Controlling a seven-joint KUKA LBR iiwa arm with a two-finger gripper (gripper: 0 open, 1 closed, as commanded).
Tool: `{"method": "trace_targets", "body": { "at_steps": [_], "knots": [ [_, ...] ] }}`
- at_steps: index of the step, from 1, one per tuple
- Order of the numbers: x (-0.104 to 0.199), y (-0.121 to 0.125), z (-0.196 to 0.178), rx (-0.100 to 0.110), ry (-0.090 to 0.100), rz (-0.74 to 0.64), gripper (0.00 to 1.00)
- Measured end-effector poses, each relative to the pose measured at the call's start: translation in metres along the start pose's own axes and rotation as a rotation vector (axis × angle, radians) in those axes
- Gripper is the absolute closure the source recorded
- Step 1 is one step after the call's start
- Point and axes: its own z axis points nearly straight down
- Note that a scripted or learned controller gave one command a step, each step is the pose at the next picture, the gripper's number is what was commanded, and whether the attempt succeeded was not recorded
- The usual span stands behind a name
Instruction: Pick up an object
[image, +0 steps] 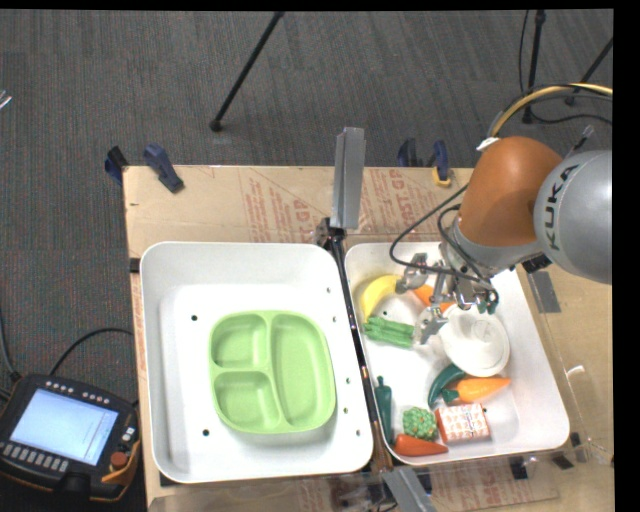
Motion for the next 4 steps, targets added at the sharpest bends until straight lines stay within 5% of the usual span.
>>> {"method": "trace_targets", "body": {
  "at_steps": [1, 2, 3, 4],
  "knots": [
    [-0.003, 0.001, -0.011, -0.001, -0.012, 0.002, 1.00],
    [-0.002, 0.000, -0.011, -0.001, -0.008, 0.003, 0.00],
    [0.006, 0.003, -0.001, -0.001, -0.009, 0.091, 0.00],
    [0.005, 0.003, -0.012, -0.002, -0.014, 0.092, 1.00]
  ]
}}
